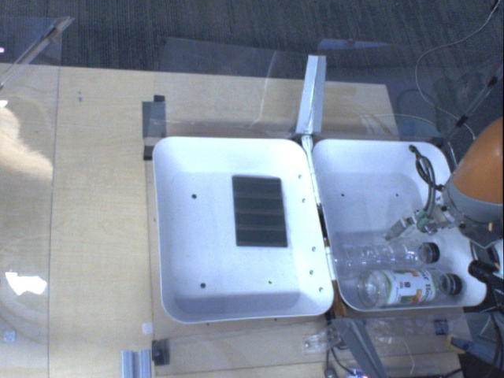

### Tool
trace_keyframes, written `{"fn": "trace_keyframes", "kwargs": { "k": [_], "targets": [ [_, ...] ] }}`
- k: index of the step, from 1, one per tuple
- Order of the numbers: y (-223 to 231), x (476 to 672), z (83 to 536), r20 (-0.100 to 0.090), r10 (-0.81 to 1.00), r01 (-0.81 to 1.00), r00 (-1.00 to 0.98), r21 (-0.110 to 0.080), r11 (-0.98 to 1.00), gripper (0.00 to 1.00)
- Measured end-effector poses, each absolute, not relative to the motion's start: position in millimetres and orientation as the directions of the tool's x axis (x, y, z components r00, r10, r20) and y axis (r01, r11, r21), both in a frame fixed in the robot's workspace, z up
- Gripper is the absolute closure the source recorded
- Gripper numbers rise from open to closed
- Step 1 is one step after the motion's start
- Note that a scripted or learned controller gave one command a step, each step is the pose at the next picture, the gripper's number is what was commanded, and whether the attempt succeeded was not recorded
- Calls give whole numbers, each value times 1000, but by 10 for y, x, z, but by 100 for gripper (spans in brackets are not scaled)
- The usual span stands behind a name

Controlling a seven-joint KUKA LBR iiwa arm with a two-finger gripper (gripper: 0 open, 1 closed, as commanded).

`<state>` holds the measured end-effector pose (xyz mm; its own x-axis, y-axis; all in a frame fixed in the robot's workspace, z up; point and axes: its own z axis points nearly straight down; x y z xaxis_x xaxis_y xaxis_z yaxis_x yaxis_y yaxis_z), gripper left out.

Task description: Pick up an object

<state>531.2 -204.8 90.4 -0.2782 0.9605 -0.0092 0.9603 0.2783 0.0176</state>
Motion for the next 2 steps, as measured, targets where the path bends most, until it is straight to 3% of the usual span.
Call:
{"fn": "trace_keyframes", "kwargs": {
  "k": [1,2],
  "targets": [
    [-2042,5157,906,-9,955,955,-295,18,296,0],
    [-1418,5725,897,-6,933,933,-359,14,359,0]
  ]
}}
